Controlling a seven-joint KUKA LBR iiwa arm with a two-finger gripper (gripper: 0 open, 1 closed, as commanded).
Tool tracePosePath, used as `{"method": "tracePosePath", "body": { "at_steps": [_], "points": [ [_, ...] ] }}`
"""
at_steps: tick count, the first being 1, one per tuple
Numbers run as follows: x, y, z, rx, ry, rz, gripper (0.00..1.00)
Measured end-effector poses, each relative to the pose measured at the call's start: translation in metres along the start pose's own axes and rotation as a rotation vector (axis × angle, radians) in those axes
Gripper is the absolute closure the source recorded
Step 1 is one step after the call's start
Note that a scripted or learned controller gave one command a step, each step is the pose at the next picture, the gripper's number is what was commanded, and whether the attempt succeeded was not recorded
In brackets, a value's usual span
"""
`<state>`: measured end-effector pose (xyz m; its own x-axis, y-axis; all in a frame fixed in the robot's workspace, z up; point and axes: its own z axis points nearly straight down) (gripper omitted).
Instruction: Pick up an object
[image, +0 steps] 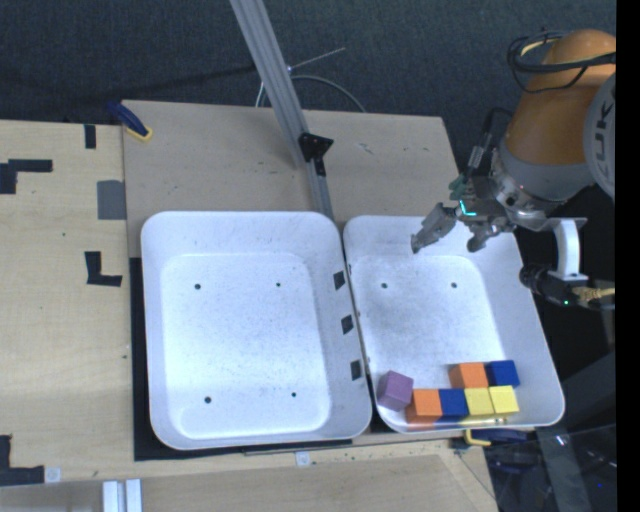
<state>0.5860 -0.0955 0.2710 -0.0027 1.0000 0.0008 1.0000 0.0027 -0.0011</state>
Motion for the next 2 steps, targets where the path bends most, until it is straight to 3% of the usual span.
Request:
{"method": "tracePosePath", "body": {
  "at_steps": [1, 2],
  "points": [
    [0.01, 0.022, 0.083, 0.007, -0.001, 0.001, 0.0],
    [0.01, 0.023, 0.069, 0.001, 0.001, 0.0, 1.0]
  ]
}}
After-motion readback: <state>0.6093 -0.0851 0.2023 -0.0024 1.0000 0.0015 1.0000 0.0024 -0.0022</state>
